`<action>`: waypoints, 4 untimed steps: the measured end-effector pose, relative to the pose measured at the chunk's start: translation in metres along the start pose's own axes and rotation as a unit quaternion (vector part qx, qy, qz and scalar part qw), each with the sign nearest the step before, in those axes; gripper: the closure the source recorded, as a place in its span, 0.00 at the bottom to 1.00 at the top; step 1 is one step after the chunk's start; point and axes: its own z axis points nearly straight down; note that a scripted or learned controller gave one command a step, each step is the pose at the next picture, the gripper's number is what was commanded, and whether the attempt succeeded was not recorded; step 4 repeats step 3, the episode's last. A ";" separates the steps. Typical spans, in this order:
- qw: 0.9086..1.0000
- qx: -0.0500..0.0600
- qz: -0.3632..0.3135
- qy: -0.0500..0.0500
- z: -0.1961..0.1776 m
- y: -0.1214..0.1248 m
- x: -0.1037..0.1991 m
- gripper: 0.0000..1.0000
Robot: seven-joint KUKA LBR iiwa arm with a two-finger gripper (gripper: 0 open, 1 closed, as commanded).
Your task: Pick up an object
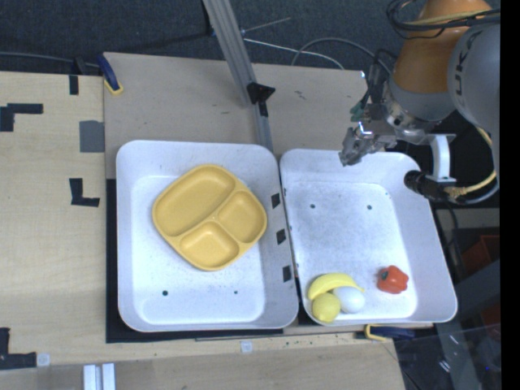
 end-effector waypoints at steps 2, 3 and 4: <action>1.000 0.001 0.000 0.000 -0.010 -0.038 0.112 1.00; 1.000 0.001 0.000 0.000 0.005 -0.052 0.171 1.00; 1.000 0.001 0.000 0.000 0.005 -0.052 0.171 1.00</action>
